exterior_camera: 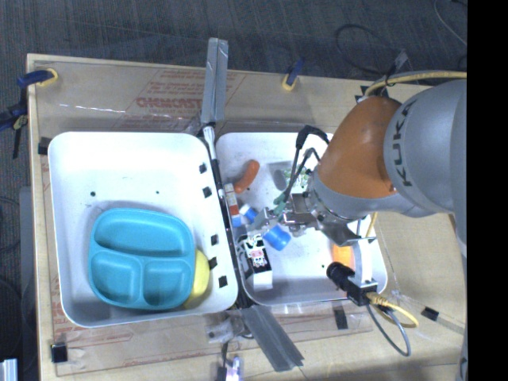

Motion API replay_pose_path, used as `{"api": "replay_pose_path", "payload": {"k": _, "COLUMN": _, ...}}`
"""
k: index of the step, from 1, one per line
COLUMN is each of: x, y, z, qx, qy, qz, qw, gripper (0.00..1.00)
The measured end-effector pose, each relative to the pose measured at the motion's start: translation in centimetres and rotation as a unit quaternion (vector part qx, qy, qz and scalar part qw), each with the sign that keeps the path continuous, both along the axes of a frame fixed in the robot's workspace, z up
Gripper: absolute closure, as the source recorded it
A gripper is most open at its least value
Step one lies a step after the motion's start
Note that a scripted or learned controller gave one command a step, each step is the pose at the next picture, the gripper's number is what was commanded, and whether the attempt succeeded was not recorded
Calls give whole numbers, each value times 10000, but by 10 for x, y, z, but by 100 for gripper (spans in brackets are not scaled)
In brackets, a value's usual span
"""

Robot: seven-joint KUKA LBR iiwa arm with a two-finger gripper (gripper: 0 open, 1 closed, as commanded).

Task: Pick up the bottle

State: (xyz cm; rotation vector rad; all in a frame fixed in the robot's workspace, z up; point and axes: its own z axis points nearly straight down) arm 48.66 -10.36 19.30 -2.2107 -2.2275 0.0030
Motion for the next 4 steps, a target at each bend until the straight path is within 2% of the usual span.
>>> {"api": "replay_pose_path", "payload": {"k": 1, "x": 47, "y": -25, "z": -51, "qx": -4, "qy": -6, "qz": -233, "qw": 9997, "gripper": 0}}
{"api": "replay_pose_path", "payload": {"k": 2, "x": 55, "y": -58, "z": -102, "qx": 0, "qy": -1, "qz": -343, "qw": 9994, "gripper": 0}}
{"api": "replay_pose_path", "payload": {"k": 3, "x": 56, "y": -58, "z": -92, "qx": 0, "qy": 2, "qz": -315, "qw": 9995, "gripper": 100}}
{"api": "replay_pose_path", "payload": {"k": 4, "x": 145, "y": -45, "z": 39, "qx": -8, "qy": -13, "qz": -1828, "qw": 9831, "gripper": 100}}
